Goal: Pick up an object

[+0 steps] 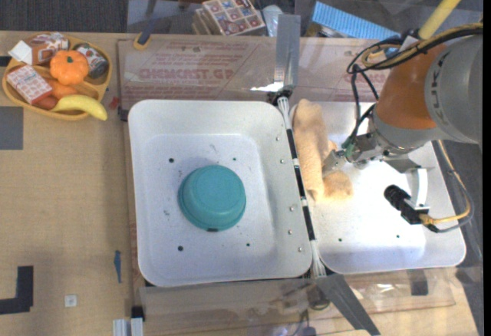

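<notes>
Pincer (335,160) beside tan cloth (311,149); teal bowl (212,197) well apart.

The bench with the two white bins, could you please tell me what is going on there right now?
A grey and orange robot arm reaches in from the right over the right bin. Its pincer is down at a pale tan, soft-looking object lying along that bin's left edge, touching or very near it; a grasp cannot be confirmed. In the left bin a teal bowl sits upside down, untouched. A dish of toy food stands on the bench at far left.
</notes>
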Controlling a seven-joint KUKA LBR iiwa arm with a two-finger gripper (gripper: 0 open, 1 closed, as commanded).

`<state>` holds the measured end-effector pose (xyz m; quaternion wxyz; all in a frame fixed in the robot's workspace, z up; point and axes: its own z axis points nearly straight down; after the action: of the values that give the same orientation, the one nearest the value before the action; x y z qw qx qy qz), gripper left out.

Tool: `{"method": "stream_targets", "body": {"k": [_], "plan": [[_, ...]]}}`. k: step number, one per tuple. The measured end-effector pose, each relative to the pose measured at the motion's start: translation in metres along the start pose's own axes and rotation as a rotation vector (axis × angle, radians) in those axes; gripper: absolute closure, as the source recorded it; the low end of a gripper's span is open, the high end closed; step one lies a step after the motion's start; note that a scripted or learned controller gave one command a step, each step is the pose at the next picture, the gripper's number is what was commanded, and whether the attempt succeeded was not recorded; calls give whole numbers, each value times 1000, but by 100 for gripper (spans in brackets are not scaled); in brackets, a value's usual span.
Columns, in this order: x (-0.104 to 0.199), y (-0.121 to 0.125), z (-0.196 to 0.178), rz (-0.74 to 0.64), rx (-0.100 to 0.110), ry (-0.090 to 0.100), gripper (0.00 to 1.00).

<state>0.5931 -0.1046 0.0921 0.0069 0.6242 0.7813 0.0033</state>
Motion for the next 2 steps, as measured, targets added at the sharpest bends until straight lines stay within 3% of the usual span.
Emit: {"method": "stream_targets", "body": {"k": [1,2], "plan": [[10,-19,-1,-36,-3,-1,0],[-32,-5,-34,373,14,2,0]]}}
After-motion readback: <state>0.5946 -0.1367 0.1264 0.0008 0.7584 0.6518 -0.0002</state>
